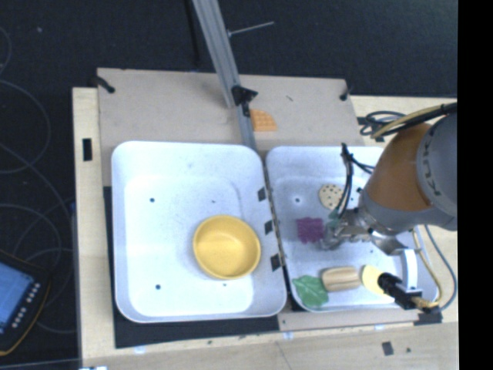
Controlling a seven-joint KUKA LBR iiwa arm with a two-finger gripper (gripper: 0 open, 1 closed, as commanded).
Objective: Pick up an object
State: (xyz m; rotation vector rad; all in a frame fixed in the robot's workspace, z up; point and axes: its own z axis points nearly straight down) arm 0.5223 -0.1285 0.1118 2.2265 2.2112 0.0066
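The arm (408, 179) covers part of the right bin (289, 168) and blurs the tool (335, 233).
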